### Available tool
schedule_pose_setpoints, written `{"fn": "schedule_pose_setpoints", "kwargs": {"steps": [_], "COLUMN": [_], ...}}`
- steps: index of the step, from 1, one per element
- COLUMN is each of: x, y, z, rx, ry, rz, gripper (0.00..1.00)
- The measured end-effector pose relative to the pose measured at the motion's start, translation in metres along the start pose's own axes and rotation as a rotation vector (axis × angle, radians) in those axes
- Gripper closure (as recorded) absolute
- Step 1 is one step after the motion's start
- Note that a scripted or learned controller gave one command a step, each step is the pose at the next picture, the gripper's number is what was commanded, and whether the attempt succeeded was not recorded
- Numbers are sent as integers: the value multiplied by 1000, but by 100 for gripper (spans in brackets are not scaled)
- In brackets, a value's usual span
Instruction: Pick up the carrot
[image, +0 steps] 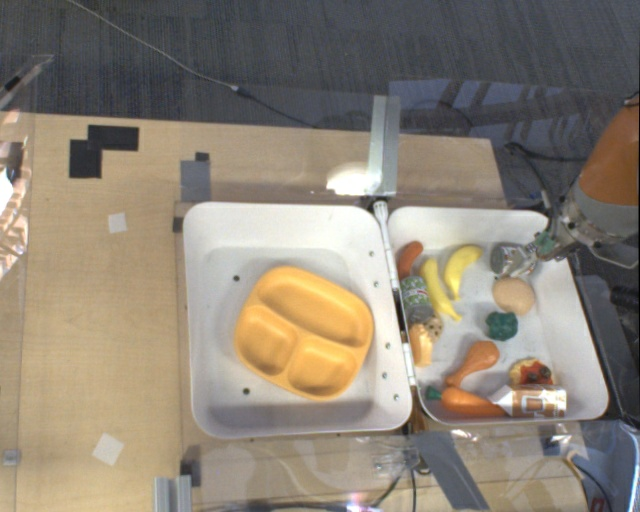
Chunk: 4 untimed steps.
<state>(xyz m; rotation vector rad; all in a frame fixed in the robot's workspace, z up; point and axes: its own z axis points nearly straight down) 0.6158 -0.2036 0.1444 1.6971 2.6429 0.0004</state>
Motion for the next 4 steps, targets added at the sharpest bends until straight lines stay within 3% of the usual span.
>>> {"fn": "schedule_pose_setpoints", "kwargs": {"steps": [1,2,3,4], "x": [7,-3,-20,-24], "y": [-19,2,43,49], "z": [-22,-35,-27,-37], "rx": [-4,-6,-6,-7], "ry": [-3,-4,-4,-4], "rz": [192,297,393,577], "gripper": [100,100,100,100]}}
